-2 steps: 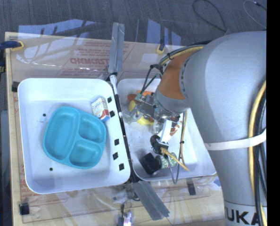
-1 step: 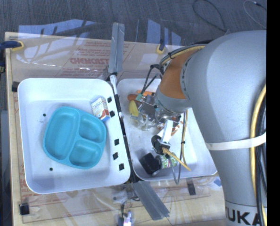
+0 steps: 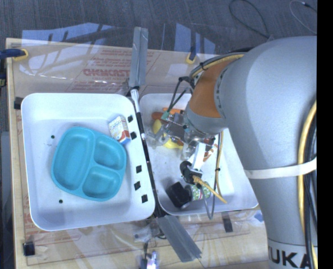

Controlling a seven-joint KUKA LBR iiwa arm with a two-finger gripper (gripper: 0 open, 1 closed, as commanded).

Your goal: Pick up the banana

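Two shallow white bins side by side on the tabletop (image 3: 71,66): left bin (image 3: 35,150) and right bin (image 3: 234,192). In the left bin, one blue sectioned plate (image 3: 88,164) with three compartments, and one small carton (image 3: 119,129) of white, orange and blue just beside the plate's upper right rim, close to the divider between the bins. In the right bin, one banana (image 3: 171,143), seen as a short yellow patch, mostly hidden under the claw (image 3: 175,129) and wrist; shape and full length impossible to tell. Also there, one black object (image 3: 179,194) near the bin's lower left corner, with a small green and yellow item (image 3: 203,190) just beside it. One grey arm (image 3: 267,122) with an orange band (image 3: 207,94), reaching in from the right, low over the banana. Cannot tell how the claw is set, nor whether touching the fruit.
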